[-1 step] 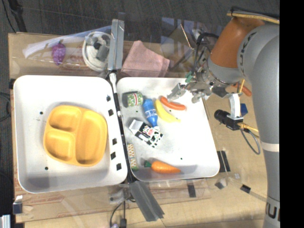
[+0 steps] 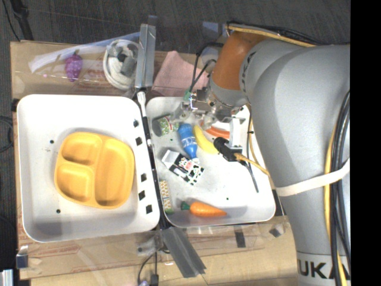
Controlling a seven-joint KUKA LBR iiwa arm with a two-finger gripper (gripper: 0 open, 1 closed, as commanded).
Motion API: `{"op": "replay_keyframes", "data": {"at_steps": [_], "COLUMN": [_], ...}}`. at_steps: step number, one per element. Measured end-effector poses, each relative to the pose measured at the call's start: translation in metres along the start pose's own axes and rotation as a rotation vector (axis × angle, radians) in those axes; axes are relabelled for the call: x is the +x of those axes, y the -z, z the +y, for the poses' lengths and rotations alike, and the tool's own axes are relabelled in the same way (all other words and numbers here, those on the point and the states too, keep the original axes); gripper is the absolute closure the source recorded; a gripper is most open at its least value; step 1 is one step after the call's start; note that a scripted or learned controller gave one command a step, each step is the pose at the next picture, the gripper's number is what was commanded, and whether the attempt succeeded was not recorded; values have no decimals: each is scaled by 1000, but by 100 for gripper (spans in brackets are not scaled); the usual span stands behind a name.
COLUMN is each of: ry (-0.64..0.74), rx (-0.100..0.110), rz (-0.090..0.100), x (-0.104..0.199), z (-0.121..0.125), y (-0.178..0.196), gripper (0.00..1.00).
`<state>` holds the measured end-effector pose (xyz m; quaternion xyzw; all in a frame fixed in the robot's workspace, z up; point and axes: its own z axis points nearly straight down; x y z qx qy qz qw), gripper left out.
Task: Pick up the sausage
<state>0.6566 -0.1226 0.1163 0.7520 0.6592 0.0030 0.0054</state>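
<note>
- Camera view, layout: the desk [image 2: 36, 243] carries two shallow white bins side by side. The left bin [image 2: 36, 124] holds a yellow divided plate [image 2: 94, 170]. The right bin [image 2: 250, 189] holds the loose items.
- Camera view, arm: the grey arm [image 2: 297, 100] reaches in from the right, its orange band [image 2: 229, 58] above the wrist. The end effector [image 2: 205, 113] sits low over the upper part of the right bin.
- Camera view, end effector state: cannot tell whether it is spread or pressed together; the wrist body covers it from above. No item is visibly pinched.
- Camera view, right bin contents: a blue bottle [image 2: 188, 138], a banana [image 2: 205, 140] just beside it, a carrot [image 2: 205, 209] near the lower wall, and a black-and-white patterned box [image 2: 184, 167] near the middle.
- Camera view, task object: a reddish-orange elongated item, judged to be the sausage [image 2: 219, 133], lies just right of the banana, directly below the end effector. Identification is uncertain; the piece is small and partly covered.
- Task progress: judged at approach or descent over the target. Pickup is not confirmed. Remaining steps: secure the sausage and lift it out of the bin.
</note>
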Motion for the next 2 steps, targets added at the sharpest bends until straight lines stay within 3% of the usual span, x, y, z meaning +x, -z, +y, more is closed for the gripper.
{"op": "replay_keyframes", "data": {"at_steps": [1, 2], "ry": [9, -154], "rx": [0, 16], "rz": [3, 1], "x": [4, 17], "z": [1, -42], "y": [11, 76], "gripper": [100, 100]}}
